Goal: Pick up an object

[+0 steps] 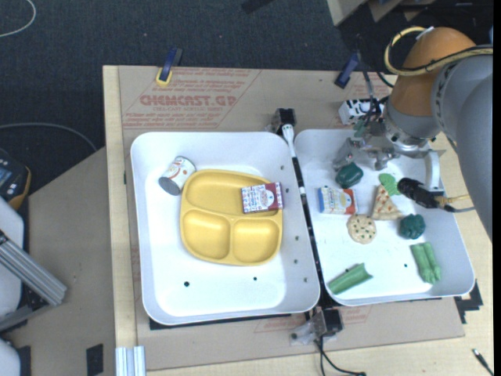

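Observation:
My gripper [362, 157] hangs over the far part of the right bin [446, 276], reaching in from the right. Just below it and slightly left lies a dark green rounded object [349, 175], very close to the gripper; whether they touch is unclear. Further toward the front are a small white and blue carton [337, 200], a pizza slice [383, 204], a cookie [362, 229], a dark green broccoli-like piece [412, 226], a light green piece [387, 182] and two green vegetables [427, 262] [348, 278].
The left bin [149, 288] holds a yellow divided plate [205, 237] with a red and white box [261, 198] on its far rim. A small can [176, 174] lies on its side at the plate's far left corner.

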You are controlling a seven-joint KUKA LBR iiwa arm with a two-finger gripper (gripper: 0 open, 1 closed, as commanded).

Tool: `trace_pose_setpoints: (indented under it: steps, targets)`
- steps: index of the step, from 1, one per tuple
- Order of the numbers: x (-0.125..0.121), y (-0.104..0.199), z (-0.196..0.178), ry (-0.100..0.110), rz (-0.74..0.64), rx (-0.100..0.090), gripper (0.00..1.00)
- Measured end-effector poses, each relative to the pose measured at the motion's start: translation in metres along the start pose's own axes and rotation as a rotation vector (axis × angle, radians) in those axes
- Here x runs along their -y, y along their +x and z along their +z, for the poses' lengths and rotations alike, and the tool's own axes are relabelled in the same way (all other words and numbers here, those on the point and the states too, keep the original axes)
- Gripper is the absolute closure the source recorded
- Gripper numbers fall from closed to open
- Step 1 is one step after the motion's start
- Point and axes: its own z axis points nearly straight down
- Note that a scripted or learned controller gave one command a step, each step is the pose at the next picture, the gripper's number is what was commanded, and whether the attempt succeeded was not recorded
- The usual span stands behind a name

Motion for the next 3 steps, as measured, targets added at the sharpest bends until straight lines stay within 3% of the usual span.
trace_pose_setpoints:
  steps: [1, 2, 3]
  targets:
    - [-0.001, 0.0, -0.013, -0.005, -0.001, 0.001, 1.0]
    - [0.004, 0.003, -0.06, -0.011, 0.002, 0.002, 1.0]
    - [-0.008, 0.0, -0.113, -0.013, 0.001, 0.003, 1.0]
